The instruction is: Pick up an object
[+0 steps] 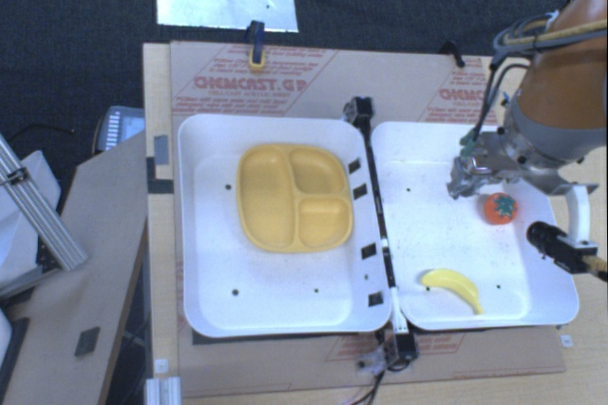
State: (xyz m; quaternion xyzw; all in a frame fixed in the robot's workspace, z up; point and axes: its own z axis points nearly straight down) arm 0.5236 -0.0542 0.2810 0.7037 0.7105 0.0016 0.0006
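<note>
In the right bin (427, 203), a small orange-red tomato-like toy with a green top (499, 208) lies near the right side. A yellow banana (453, 286) rests near that bin's front edge. My gripper (463, 181) hangs over the right bin just left of the orange toy, its metal fingers pointing down-left, and I see nothing held between them. The arm's orange band and grey wrist sit above and to the right of it.
The left bin (204, 232) holds a yellow divided plate (293, 197) with three compartments. A black clip strip runs between the two bins. Cardboard backing lies behind the bins, and a grey side table stands at the left.
</note>
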